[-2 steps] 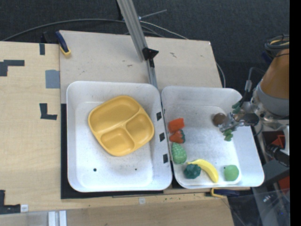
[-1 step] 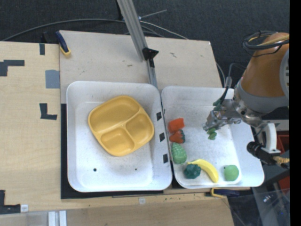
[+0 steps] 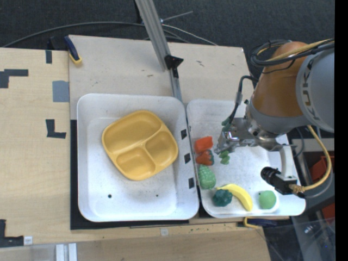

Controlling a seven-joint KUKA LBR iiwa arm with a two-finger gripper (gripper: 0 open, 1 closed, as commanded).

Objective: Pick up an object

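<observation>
Objects to pick all sit in the right bin [image 3: 215, 109]. Left to right:

Left bin [image 3: 87, 145] – just a yellow divided plate [image 3: 140, 144], tilted, not a likely target.

Right bin, left wall: orange-red pepper-like toy [image 3: 203, 143], a red strawberry-like piece [image 3: 205, 157] touching below it, then a light green bumpy piece [image 3: 206, 176]. Front edge: dark green broccoli-like toy [image 3: 222, 198], yellow banana [image 3: 240, 195] just beside it, green apple [image 3: 267, 199] further right.

Hand [image 3: 225, 145] is low in the bin, just right of the red pair, with a small green bit [image 3: 224, 157] at its tip – can't tell if that's gripped or lying under it. Fingers too blurred to call apart or together.

Step, as I read it: approach/grasp attempt, nothing clearly lifted. Next move needs a confirmed close on one item, then a straight lift clear of the crowded neighbours.
</observation>
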